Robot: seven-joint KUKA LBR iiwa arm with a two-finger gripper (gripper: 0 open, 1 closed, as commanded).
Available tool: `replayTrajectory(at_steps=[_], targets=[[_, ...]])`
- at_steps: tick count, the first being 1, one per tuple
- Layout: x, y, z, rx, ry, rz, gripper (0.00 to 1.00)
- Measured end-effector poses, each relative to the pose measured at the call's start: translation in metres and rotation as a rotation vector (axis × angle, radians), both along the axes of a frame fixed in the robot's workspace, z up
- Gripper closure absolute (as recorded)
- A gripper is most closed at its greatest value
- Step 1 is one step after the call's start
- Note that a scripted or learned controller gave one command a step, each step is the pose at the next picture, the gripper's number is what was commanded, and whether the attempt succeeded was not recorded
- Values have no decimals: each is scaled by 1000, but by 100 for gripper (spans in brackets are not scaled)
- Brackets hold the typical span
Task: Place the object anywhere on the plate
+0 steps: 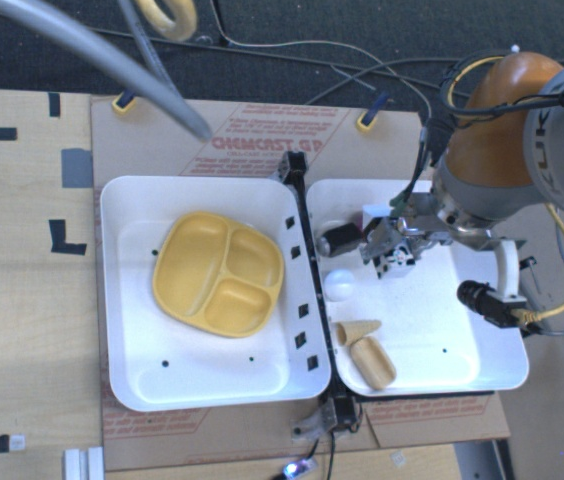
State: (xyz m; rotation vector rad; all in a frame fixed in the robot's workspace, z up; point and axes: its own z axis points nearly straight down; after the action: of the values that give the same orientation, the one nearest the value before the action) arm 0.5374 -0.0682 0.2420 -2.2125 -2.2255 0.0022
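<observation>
Yellow divided plate (219, 273) alone in left bin (122, 298). Right of plate: ice-cream cone toy (367, 352), likely light, rigid; best gripped mid-body. Gripper (394, 248) above; fingers' state unclear.

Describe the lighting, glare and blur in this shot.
Camera view: even, soft light; the yellow plate casts barely any shadow; mild glare on the right bin's white floor washes out a small white ball; the grey bar at top left is blurred.
</observation>
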Motion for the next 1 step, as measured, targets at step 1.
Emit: replayTrajectory(at_steps=[1], targets=[[-8,48,-14,0,1,0,100]])
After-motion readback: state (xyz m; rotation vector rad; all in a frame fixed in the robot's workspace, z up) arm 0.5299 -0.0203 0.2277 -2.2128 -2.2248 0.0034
